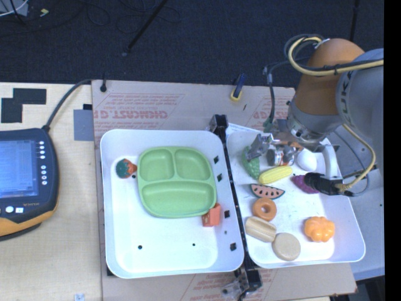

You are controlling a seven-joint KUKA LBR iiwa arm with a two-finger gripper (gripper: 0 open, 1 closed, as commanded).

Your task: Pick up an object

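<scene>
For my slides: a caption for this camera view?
Gripper hovers over toy corn in right bin; green plate sits in left bin.

We see the big grey arm with its orange band [329,58] reaching in from the right, its metal two-finger gripper [263,148] hanging low.

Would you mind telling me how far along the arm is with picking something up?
Done: the arm has reached the right bin, its pincer low over the green item beside the corn. In hand: nothing visibly gripped. Left: secure one piece and lift it; the donut and pumpkin lie untouched.
</scene>
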